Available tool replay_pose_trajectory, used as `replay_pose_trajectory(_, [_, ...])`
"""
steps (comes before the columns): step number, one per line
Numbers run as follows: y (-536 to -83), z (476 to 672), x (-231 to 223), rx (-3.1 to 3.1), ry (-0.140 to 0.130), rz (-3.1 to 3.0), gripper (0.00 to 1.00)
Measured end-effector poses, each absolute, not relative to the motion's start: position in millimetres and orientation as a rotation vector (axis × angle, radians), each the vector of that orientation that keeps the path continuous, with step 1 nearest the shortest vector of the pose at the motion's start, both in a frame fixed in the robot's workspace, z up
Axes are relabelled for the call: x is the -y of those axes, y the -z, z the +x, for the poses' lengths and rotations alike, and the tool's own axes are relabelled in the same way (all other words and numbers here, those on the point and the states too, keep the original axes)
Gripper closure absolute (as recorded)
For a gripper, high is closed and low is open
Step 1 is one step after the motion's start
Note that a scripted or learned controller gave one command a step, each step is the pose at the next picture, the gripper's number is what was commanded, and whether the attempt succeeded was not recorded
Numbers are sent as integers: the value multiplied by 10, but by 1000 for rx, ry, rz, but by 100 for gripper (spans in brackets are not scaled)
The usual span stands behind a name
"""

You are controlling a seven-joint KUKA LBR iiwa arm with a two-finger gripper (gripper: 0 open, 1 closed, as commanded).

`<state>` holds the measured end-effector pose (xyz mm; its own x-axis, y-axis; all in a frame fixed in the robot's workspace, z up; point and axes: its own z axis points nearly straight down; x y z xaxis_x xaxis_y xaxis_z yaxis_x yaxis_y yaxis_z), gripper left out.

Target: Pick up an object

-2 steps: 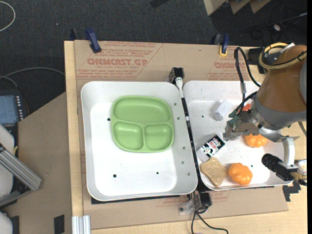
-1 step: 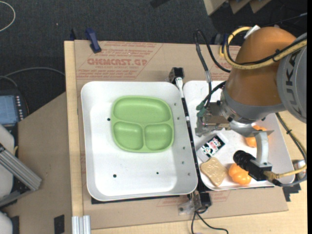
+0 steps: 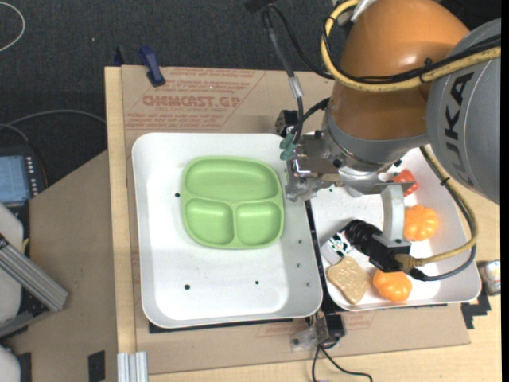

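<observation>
- Dark carpet (image 3: 64, 30) lies around the desk (image 3: 199, 94), whose top is a brown cardboard sheet with red printing at its far side; one blue clamp (image 3: 151, 64) sits on its far left corner.
- The jaws are hidden beneath the arm (image 3: 390, 62), which hangs over the far part of the wall between the two bins; I cannot tell whether they are apart or together.
- The right bin (image 3: 350, 209) holds five loose things, all toward its near and right parts.
- There are two orange pieces: a ribbed one (image 3: 420, 223) near the right wall and a rounder one (image 3: 394, 285) at the near rim.
- One tan flat piece (image 3: 348, 279) lies just beside the rounder orange one; its long axis runs slantwise from far left to near right.
- One small black-and-white piece (image 3: 340, 243) lies just beyond the tan one.
- One red piece (image 3: 404, 180) is partly covered by the arm.
- The left bin (image 3: 159, 277) holds one green divided plate (image 3: 233, 201), lying flat with its long axis left to right: one wide compartment on the far side and two smaller ones on the near side.
</observation>
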<state>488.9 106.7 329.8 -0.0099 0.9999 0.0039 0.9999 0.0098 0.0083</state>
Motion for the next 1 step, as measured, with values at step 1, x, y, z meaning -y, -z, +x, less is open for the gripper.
replay_pose_trajectory(1, [-4488,4799,-1335,-2223,-23,2210,100])
